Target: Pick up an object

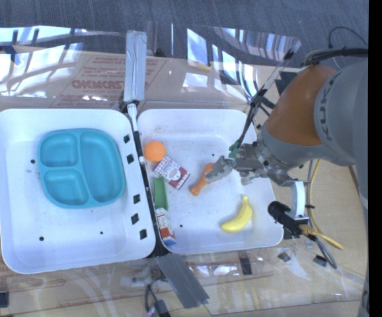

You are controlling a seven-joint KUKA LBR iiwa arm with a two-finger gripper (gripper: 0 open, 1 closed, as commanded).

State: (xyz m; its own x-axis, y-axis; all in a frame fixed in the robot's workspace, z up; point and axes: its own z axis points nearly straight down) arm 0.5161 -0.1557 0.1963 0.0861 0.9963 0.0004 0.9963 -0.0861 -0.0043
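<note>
Your gripper (pixel 223 168) hangs mid right bin (pixel 197 121), touching the carrot (pixel 201 182)'s upper end; jaw state: you cannot tell.

We see a bright, evenly lit scene with hard window glare on the clear sheeting (pixel 244 51) behind the bins (pixel 204 240) (shadows stay faint), everything slightly soft throughout.

Small orange carrot-shaped toy (pixel 200 181) lay slanted mid right white bin (pixel 197 121), upper end touching gripper (pixel 221 168) fingertips.
</note>
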